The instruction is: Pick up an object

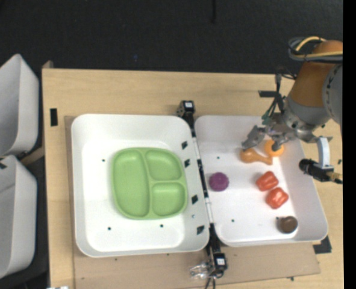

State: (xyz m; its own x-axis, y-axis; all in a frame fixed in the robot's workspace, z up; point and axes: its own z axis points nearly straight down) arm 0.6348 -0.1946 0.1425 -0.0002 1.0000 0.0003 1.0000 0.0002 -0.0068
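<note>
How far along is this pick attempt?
Done: the pincer has reached the right bin, directly over the orange toy. In hand: nothing visibly lifted; the toy looks to rest on the bin floor. Left: grasp and raise it.

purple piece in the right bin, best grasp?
Take the purple piece across its rounded body, straight down from above. It looks low and roughly round, so any jaw orientation should fit. It lies apart from the red pieces; the bin wall sits near its left, so close the jaws along the wall.
</note>
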